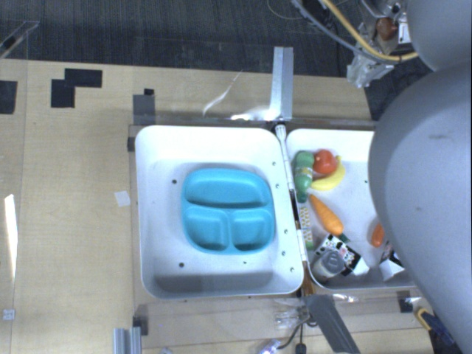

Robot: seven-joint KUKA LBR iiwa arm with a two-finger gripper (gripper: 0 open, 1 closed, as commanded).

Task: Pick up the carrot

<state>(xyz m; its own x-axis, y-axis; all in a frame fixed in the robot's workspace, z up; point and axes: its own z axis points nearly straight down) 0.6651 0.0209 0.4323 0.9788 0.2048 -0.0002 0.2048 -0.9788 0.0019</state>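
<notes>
An orange carrot [325,214] lies at a slant in the right bin [346,140], near that bin's left wall. Just above it sit a yellow banana [330,180], a red tomato-like piece [324,161] and a green vegetable [302,169]. The grey arm [424,198] fills the right side of the view and hides much of the right bin; its gripper is hidden from the camera.
A blue three-part tray [225,208] rests in the left bin [158,198]. Below the carrot lies a small dark-and-white packet [335,258]. An orange piece [377,234] peeks out beside the arm. A metal post [282,80] stands behind the bins, and cables hang at the top right.
</notes>
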